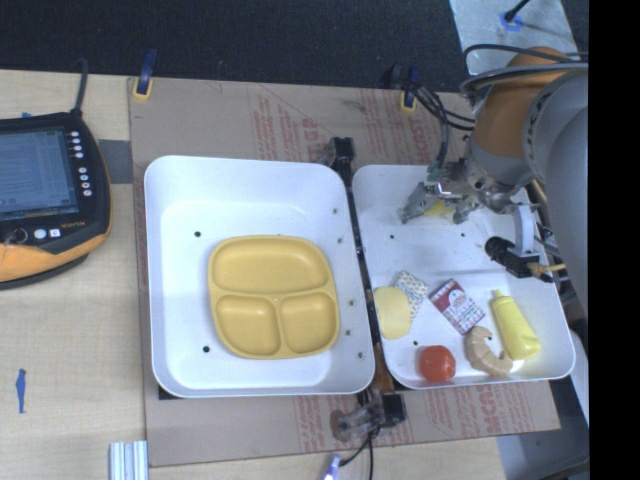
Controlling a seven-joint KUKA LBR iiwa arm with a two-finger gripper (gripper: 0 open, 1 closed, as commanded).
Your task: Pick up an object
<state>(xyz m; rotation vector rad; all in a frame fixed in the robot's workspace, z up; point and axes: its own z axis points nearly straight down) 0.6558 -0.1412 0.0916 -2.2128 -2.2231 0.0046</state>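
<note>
A pale wooden worktop [70, 348] seen from above at a slant, covered in the middle by a brown cardboard sheet [250, 118] that carries two shallow white bins side by side. The left bin [180, 358] holds a yellow divided plate [272, 295] with three compartments, lying flat near the bin's centre. The grey arm [560, 158], with an orange band above the wrist, reaches in from the right over the far end of the right bin [385, 193]. A handheld control tablet [45, 193] with an orange edge rests on the worktop at far left. The pincer [437, 206] hangs low over the far part of the right bin, just above a small yellow scrap; whether it is released or clenched cannot be told. The task's things lie along the near part of the right bin: a pale yellow round piece [392, 311], a yellow bottle [514, 326], a red-and-white packet [456, 304], a tan curved piece [486, 352] and a red tomato [436, 363]
</note>
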